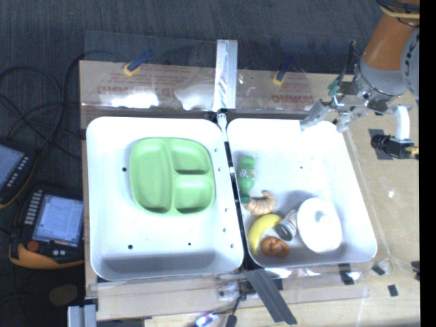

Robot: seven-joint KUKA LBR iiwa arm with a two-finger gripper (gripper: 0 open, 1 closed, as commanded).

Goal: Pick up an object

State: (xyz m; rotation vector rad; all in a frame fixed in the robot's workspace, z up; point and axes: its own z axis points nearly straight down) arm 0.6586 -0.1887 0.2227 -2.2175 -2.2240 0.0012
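We find the objects for picking gathered in the right bin (354,182), toward its near-left corner. A green bottle (245,172) lies against the bin's left wall, lengthwise along it. Just below it sits a tan, curled piece (262,201), and below that a yellow banana-shaped item (261,229) lies against the same wall. A small brown round object (275,246) touches the yellow item's lower end, close to the bin's near wall. To the right of these we note a white round lidded container (319,225), with a small dark-and-silver item (287,227) wedged between it and the yellow item; we cannot tell what that item is.

The left bin (102,203) carries a green divided plate (171,174) of three compartments, lying flat in the bin's upper middle.

The gripper (325,112) stands at the far right corner of the right bin, at or above its rim, well apart from the cluster of objects. Nothing shows between its fingers (312,119), which appear spread, released. The grey arm (392,46) with its orange band rises from it toward the upper right.

Both bins rest side by side on the worktop (392,196). Off its left edge we record two handheld screens (58,216) with cables on dark floor
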